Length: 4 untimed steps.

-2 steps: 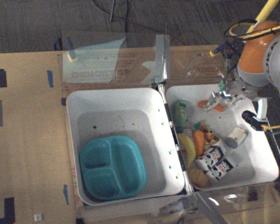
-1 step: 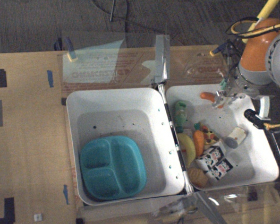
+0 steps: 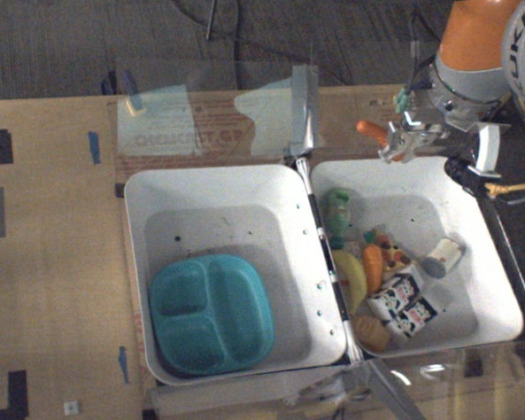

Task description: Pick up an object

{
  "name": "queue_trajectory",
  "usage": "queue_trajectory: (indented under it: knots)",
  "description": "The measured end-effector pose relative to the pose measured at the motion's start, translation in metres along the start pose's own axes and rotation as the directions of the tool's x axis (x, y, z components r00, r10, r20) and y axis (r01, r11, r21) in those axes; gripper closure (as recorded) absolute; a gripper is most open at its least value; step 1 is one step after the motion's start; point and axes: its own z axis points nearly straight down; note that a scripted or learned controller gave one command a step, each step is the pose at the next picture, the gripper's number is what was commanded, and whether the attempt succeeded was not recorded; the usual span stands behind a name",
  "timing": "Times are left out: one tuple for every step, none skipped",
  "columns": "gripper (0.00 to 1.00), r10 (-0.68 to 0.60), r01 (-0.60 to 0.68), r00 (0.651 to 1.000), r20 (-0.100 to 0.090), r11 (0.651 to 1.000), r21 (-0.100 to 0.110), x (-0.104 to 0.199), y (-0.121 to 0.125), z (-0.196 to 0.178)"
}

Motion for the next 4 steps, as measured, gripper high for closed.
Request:
queue_trajectory:
  knots:
    - [1.00, 0.236, -0.236, 0.972, 0.001, 0.972, 0.000, 0.0153, 0.0040, 0.0033]
    - [1.00, 0.293, -0.293, 0.956, 0.001, 0.956, 0.000, 0.0144, 0.0039, 0.0010]
    - [1.00, 0.371, -0.371, 0.928, 0.001, 0.928, 0.002, 0.0157, 0.0036, 0.0038]
    - [1.00, 0.456, -0.456, 0.890, 0.001, 0.890, 0.002, 0.0163, 0.0036, 0.0053]
